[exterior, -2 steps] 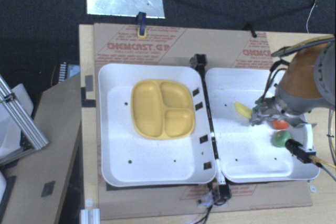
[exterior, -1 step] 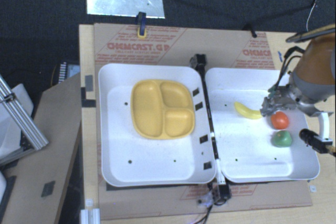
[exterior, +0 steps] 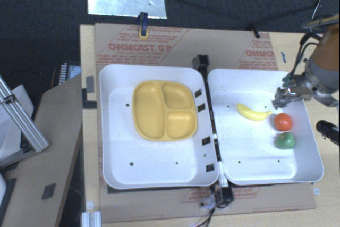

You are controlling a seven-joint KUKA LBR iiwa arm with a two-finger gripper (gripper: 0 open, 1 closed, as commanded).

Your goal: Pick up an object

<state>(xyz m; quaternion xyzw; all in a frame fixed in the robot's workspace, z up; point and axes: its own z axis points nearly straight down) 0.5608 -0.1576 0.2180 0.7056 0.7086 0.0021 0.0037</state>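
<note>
The gripper (exterior: pixel 280 97) hung over the far right part of the right bin (exterior: pixel 255 173), just beside the tip of the banana (exterior: pixel 253 112) and just above the red tomato-like ball (exterior: pixel 283 122). Whether anything lay in its grasp could not be told at this size and angle. A green ball (exterior: pixel 286 140) lay just beside the red one, nearer the camera. The left bin (exterior: pixel 114 167) on the desk (exterior: pixel 175 40) held a yellow divided plate (exterior: pixel 163 110), well apart from the arm.

As I judged it, the step in hand was the approach to a pick, with the banana or the red ball the nearest choices. To do it well, the arm should commit to one target, centre over its middle rather than its edge, and for the banana close across the narrow width. The two balls lay close together, so a descent between them risked knocking both aside. A straight vertical drop seemed safest.
</note>
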